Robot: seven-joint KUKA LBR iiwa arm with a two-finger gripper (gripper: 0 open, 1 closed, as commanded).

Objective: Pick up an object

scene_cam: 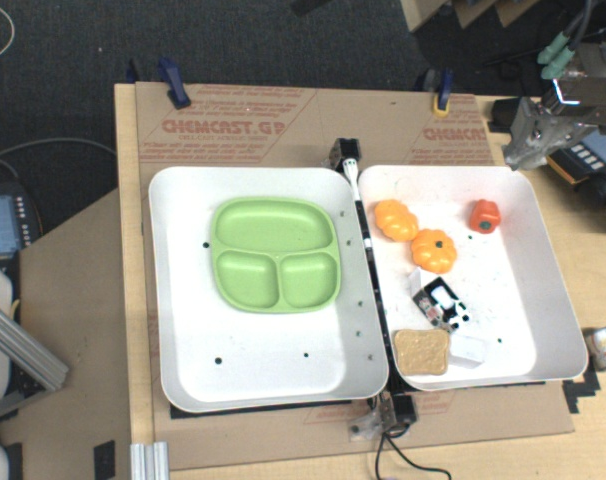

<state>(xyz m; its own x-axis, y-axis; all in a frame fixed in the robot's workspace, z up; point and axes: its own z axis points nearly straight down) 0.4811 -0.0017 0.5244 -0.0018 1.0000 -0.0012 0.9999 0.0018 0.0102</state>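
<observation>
Objects for picking lie in the right bin: a yellow-orange gourd near the bin's far left, an orange pumpkin touching or just beside it on the near side, and a small red pepper well apart toward the right. Nearer the front sits a black-and-white toy, tilted, with a tan slice of bread just in front of it and a white piece beside the bread on its right.

Left bin holds a green divided plate with three compartments, lying flat in the far half. Both bins rest side by side on a cardboard sheet printed with red lettering, held by a blue clamp at the far left and a second clamp at the far right.

Gripper shows at the upper right, above the bench edge, outside the right bin and well apart from every object. It is a grey metal shape among cables there, and I cannot tell how its jaws stand. Nothing is seen in its grasp.
</observation>
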